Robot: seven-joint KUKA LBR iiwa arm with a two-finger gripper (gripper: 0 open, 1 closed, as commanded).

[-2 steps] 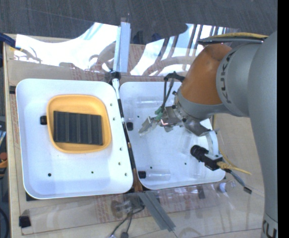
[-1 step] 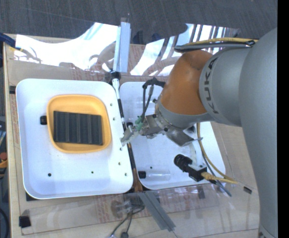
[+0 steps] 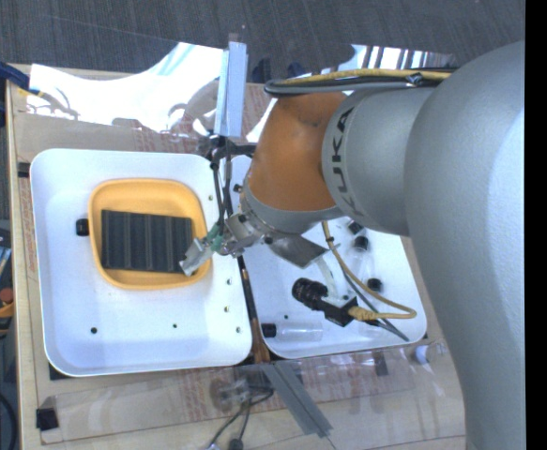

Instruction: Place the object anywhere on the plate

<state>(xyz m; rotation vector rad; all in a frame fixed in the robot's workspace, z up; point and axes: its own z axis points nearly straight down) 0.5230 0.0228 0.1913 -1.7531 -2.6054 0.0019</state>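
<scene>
Crowding the right rim of the yellow plate [image 3: 146, 277], the gripper [image 3: 198, 254] could knock what lies there.
Nearest, the right bin [image 3: 343, 345] holds a small clear piece [image 3: 303, 330]; the left bin [image 3: 132, 345] holds that plate, with the black ribbed object [image 3: 146, 240] lying flat on it. Whether the gripper is spread or closed cannot be told; a snagged retreat could drag the object off.

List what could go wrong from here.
1. The gripper hangs at the lower right corner of the dark ribbed object, which lies on the yellow plate. Pulling away might drag the object off the plate.
2. The gripper is also at the plate's rim, so a low sideways move could shove the plate across the left bin.
</scene>
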